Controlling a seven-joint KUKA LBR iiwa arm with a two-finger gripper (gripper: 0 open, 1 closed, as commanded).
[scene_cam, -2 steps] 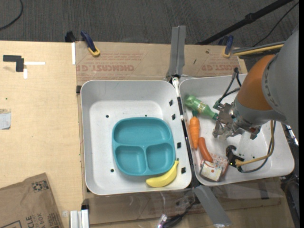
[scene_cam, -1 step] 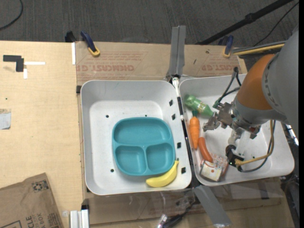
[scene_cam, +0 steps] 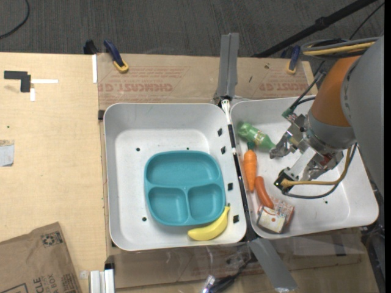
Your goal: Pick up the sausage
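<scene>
Carton point(scene_cam: 275, 217) against sausage point(scene_cam: 263, 192), carrot point(scene_cam: 249, 166) alongside

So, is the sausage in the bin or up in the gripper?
In the bin: the sausage lies on the right bin floor beside the carrot, the gripper apart to its right.

Fixed overhead cam, angled down on left bin point(scene_cam: 122, 163) + right bin point(scene_cam: 342, 207)

Dark carpet floor point(scene_cam: 153, 11) lies beyond a pale wooden bench point(scene_cam: 49, 163) topped with cardboard point(scene_cam: 159, 81).
</scene>
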